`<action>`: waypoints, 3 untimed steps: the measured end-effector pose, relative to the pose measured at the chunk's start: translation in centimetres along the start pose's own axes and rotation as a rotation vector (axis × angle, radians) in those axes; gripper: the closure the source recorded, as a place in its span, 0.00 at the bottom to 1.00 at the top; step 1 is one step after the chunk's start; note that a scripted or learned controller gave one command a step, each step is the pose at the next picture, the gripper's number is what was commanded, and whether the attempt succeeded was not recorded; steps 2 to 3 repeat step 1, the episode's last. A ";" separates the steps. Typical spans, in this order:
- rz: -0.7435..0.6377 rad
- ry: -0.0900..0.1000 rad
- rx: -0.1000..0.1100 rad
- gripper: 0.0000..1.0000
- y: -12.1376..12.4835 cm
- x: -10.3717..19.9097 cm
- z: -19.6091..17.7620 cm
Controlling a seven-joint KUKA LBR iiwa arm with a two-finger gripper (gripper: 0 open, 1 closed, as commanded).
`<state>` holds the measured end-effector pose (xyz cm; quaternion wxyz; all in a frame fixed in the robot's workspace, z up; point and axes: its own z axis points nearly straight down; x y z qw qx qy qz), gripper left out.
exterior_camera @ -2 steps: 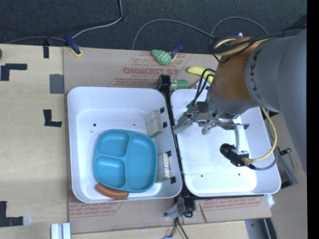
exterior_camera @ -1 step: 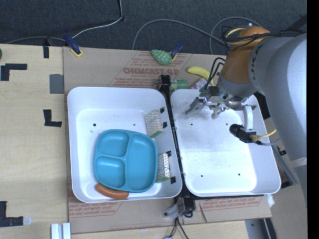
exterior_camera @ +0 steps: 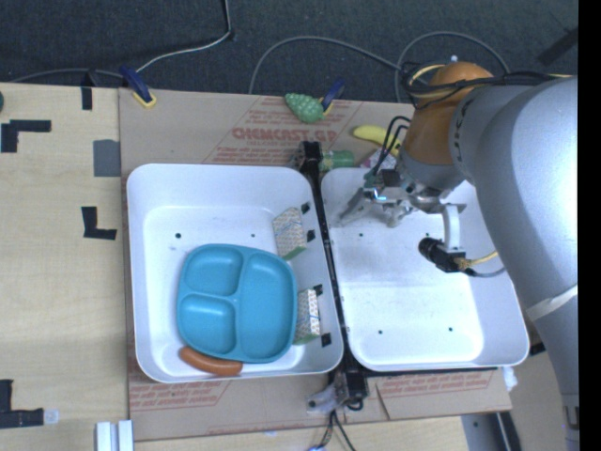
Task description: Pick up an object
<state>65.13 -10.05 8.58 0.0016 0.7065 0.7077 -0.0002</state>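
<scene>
My gripper [exterior_camera: 374, 214] hangs low over the far left part of the right bin [exterior_camera: 423, 332]. Its two fingers stand spread apart with nothing between them, so it is open. In the left bin [exterior_camera: 155, 205] lies a blue divided plate [exterior_camera: 235, 303]. An orange sausage [exterior_camera: 211, 363] rests at the plate's near edge. A small patterned packet [exterior_camera: 289, 225] lies by the bin's right wall, and a second one [exterior_camera: 308, 314] sits partly tucked beside the plate.
A green object [exterior_camera: 305, 107] and a yellow object [exterior_camera: 374, 134] lie on the cardboard behind the bins. The arm's grey body [exterior_camera: 526, 186] covers the right bin's far right side. A black cable connector [exterior_camera: 441, 254] hangs over that bin.
</scene>
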 end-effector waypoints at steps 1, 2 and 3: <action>0.000 0.002 0.000 0.00 1.8 0.4 0.1; 0.000 0.002 0.000 0.00 1.8 0.4 0.1; 0.000 0.002 0.000 0.00 1.8 0.4 0.1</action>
